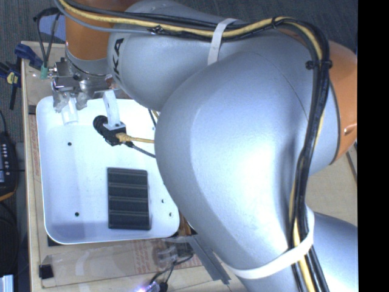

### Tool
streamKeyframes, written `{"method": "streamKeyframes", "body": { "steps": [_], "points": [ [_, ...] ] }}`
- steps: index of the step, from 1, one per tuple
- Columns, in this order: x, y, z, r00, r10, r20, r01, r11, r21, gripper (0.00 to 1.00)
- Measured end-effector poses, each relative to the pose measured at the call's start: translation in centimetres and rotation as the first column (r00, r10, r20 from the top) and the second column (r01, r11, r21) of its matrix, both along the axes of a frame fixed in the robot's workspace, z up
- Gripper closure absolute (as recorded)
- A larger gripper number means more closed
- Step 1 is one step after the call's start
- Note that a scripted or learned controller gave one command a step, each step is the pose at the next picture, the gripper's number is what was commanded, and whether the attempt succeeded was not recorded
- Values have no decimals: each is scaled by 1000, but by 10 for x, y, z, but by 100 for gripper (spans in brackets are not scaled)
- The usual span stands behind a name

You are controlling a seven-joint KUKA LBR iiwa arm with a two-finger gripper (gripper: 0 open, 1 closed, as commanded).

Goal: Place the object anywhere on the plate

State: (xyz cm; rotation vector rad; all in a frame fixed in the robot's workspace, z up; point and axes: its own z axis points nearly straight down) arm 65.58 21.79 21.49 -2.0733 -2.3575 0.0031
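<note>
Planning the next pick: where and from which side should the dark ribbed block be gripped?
I'd come straight down on the dark ribbed block and grip mid-length across its narrow width: it lies flat, with room on the white bin floor beside both long sides.

worktop: pale wood, showing along the left and near edges | white bin: lies flat on it at left, right side hidden | small black block: on near-left corner

Black ribbed block in white bin (claw well apart)
</note>
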Motion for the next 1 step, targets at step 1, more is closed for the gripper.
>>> {"method": "streamKeyframes", "body": {
  "steps": [1],
  "points": [
    [0,1,10,1000,4,-2,-4,1000,1,100]
  ]
}}
